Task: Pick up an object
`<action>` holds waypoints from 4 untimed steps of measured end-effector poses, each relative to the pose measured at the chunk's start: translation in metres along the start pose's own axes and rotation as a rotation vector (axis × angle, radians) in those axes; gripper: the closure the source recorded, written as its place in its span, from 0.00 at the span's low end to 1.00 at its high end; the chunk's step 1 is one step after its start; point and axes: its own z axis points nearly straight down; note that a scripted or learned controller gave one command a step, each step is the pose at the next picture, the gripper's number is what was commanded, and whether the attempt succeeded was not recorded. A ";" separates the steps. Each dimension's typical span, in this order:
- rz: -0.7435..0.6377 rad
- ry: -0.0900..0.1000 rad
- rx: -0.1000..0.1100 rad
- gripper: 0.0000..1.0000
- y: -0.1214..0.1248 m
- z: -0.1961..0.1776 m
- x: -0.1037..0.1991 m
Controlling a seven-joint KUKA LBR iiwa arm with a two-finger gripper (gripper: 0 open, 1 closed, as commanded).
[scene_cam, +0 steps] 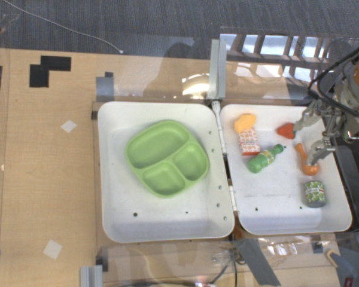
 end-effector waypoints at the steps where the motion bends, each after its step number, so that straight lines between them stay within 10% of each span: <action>1: 0.237 0.001 0.000 0.00 -0.021 0.046 -0.115; 2: 0.590 0.003 0.000 0.00 -0.014 0.113 -0.106; 3: 0.510 -0.015 -0.001 0.00 0.034 0.183 -0.096; 4: 0.503 -0.026 -0.002 1.00 0.035 0.168 -0.099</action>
